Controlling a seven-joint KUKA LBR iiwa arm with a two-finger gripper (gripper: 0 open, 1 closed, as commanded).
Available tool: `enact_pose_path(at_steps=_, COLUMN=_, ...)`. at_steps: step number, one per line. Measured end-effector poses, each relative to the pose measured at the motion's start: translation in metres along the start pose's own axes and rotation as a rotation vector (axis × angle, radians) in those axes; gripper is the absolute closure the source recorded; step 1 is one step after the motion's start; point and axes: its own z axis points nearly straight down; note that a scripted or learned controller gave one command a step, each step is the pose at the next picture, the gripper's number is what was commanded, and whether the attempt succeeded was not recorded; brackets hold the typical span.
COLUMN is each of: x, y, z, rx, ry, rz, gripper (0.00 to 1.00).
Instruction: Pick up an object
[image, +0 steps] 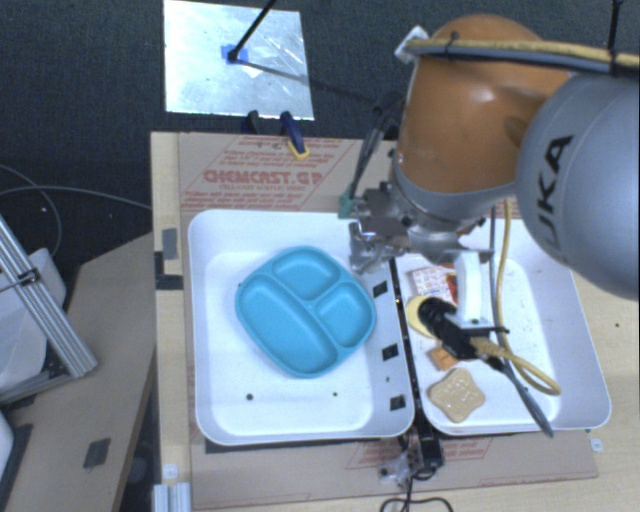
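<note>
With the hand (372, 243), grip state hidden, beside the blue divided plate (305, 311), lower squarely onto 1 object.

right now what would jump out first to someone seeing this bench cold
The blue divided plate lying alone in the left bin draws the eye first. Next comes the arm's orange band, looming over the top of the right bin, where small items are clustered, among them a tan waffle-like piece near the front.
</note>
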Motion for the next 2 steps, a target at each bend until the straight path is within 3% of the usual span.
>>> enact_pose_path(at_steps=1, x=0.031, y=0.014, z=-0.147, rx=-0.012, ry=0.004, rz=0.004, gripper=1.0)
enact_pose_path(at_steps=2, x=0.085, y=-0.002, z=-0.182, rx=0.003, ry=0.001, rz=0.003, gripper=1.0)
